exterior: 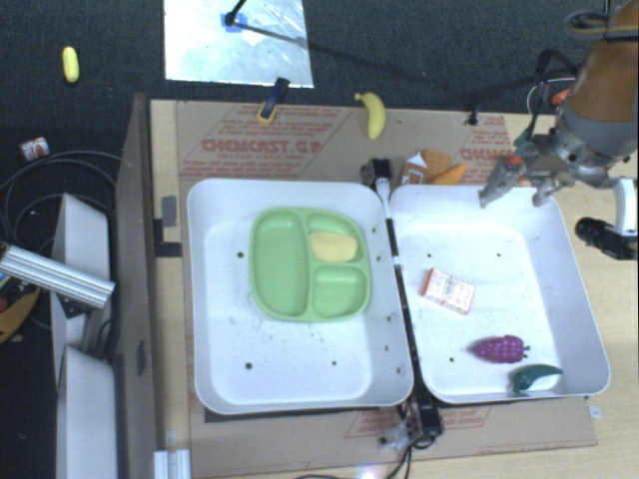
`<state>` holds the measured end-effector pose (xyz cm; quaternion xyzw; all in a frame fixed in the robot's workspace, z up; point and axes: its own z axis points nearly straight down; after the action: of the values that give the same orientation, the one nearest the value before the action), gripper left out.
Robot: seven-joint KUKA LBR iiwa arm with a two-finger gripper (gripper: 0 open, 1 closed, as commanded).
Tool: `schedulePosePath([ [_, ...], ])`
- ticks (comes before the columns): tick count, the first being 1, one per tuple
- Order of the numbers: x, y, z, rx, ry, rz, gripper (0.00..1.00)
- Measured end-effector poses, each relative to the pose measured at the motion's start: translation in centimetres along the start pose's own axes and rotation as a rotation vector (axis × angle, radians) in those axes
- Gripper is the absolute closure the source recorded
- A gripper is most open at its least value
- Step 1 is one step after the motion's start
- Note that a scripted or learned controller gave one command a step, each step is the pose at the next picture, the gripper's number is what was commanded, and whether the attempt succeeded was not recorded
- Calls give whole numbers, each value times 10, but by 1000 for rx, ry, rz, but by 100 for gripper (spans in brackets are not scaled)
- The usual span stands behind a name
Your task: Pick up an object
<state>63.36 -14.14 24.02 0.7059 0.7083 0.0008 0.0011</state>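
Observation:
In the right bin (559, 267) lie a small red and white box (446, 289), a purple bunch of grapes (499, 348) and a teal object (534, 376) at the front right corner. My gripper (519, 190) hangs over the bin's far right rim, fingers spread open with nothing between them. It is well above and behind the box. The left bin (220, 297) holds a green divided plate (308, 264) with a yellow item (334, 245) in its upper right compartment.
A yellow banana (373, 115) and an orange object (439, 171) lie on the cardboard behind the bins. A blue and yellow tool (272, 101) sits near the metal sheet (238, 28). Black clamps mark the seam between the bins.

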Motion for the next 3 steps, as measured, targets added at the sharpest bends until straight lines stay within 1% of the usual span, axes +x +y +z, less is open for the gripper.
schedulePosePath([
  [1, -51, -34, 60, 5, 0, 6, 0],
  [2, -63, -95, 72, 6, 1, 6, 0],
  [3, -57, -150, 63, 4, 1, 5, 0],
])
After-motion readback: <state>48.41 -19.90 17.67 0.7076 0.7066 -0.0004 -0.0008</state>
